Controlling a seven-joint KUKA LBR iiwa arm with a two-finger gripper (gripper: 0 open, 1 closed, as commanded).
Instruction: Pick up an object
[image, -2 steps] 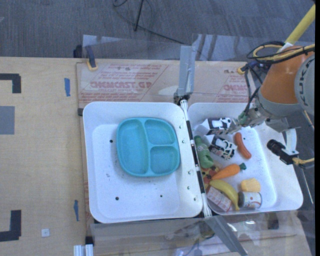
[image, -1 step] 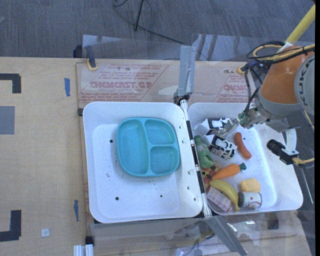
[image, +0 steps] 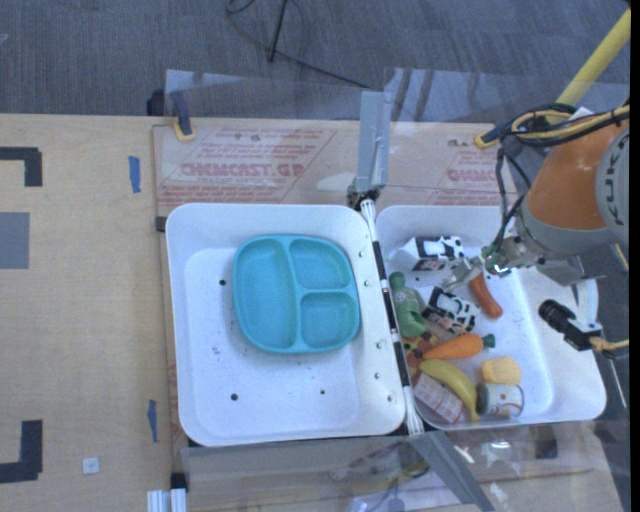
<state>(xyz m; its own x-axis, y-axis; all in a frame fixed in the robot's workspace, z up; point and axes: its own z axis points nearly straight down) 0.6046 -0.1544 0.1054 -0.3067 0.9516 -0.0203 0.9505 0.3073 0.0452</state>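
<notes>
Arm over the right bin's toys, claw state unclear

The claw sits low in the right bin near a small orange piece; whether it grips anything cannot be told. A carrot, banana and cow figures lie nearby. The left bin holds a teal divided plate.

I get bright, even overhead light with soft, short shadows. The white bins wash out slightly, and the clear sheet at the far side shows faint glare. Small things look soft.
</notes>
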